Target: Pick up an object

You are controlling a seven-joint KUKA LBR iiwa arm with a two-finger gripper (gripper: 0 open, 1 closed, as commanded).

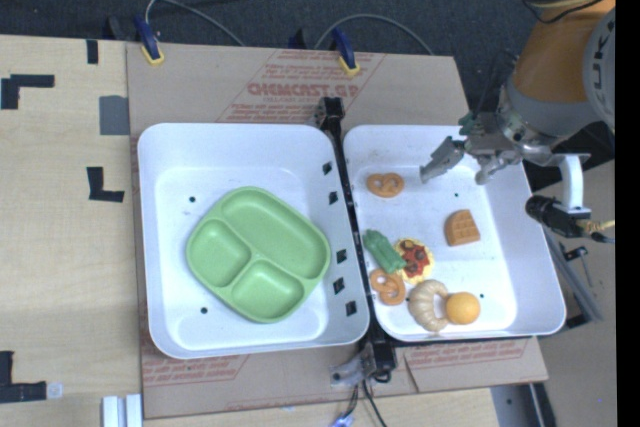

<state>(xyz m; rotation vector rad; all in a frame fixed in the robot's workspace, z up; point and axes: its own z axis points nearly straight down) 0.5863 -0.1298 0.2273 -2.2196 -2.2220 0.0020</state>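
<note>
Bright even overhead light, soft faint shadows, slightly soft focus, mild grain

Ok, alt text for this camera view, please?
The open gripper hovers over the right bin, holding nothing, near a pretzel. More toy foods cluster along the bin's near side; the left bin holds a green divided plate.

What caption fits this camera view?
Open gripper above right bin of toy food; green plate in left bin.
</note>
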